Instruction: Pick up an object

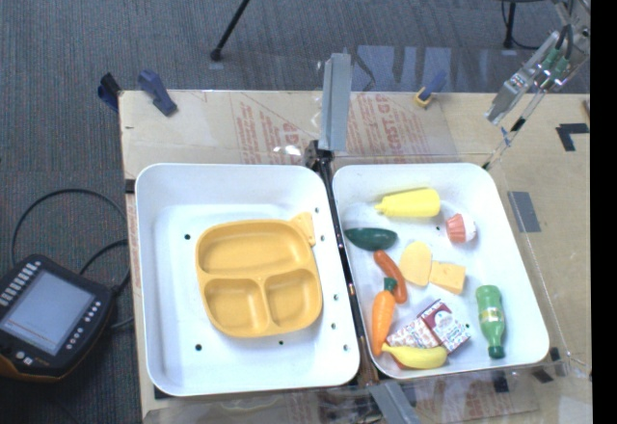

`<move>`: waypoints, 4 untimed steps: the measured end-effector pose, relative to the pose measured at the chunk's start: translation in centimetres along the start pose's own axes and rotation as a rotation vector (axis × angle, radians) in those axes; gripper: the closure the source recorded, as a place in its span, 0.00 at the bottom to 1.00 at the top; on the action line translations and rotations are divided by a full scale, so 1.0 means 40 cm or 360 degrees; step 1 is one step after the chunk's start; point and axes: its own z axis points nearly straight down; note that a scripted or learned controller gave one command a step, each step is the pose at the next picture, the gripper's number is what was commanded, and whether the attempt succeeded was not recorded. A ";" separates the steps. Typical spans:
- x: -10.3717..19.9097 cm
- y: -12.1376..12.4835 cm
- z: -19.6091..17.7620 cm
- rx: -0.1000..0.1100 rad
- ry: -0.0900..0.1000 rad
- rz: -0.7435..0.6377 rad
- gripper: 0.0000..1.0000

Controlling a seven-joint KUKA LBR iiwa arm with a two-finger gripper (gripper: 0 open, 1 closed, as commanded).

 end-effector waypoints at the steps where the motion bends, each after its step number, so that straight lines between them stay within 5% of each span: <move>1: 0.051 0.070 0.002 -0.0002 0.0002 -0.0709 1.00; 2: 0.043 0.028 0.551 0.0007 0.0022 -0.1007 1.00; 3: -0.006 0.000 0.323 -0.0007 -0.0008 -0.1313 1.00; 4: 0.055 -0.024 0.126 -0.0007 -0.0008 -0.1770 1.00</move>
